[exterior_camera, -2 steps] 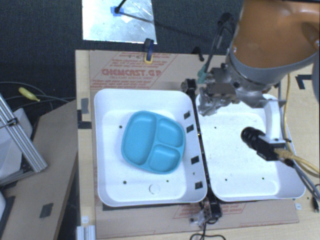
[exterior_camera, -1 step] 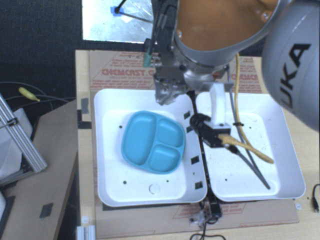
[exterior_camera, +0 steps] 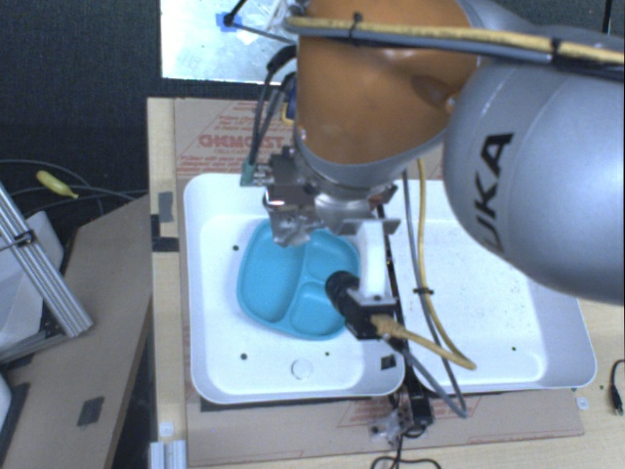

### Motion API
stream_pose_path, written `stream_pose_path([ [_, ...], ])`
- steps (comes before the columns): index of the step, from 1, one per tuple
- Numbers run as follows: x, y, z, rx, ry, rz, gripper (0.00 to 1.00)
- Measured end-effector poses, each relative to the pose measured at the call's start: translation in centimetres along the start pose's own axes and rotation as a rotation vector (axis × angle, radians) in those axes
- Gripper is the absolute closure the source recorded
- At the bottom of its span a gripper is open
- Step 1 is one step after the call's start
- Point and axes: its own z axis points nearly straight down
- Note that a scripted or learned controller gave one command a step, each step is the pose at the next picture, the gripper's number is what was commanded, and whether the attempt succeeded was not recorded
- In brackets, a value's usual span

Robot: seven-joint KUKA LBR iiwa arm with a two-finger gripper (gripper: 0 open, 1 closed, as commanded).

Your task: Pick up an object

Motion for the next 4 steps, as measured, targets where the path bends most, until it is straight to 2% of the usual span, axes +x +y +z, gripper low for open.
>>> stream_pose_path([
  [1, -0.4, 3.5, 17.2, 0.007, -0.006, 0.009, 1.0],
  [2, -0.2, 3.7, 15.2, -0.006, 0.002, 0.008, 1.0],
  [3, -8.4, 6.9, 10.7, -0.012, -0.001, 0.015, 1.0],
  [4, -8.6, 2.2, 4.5, -0.011, 0.004, 0.004, 1.0],
])
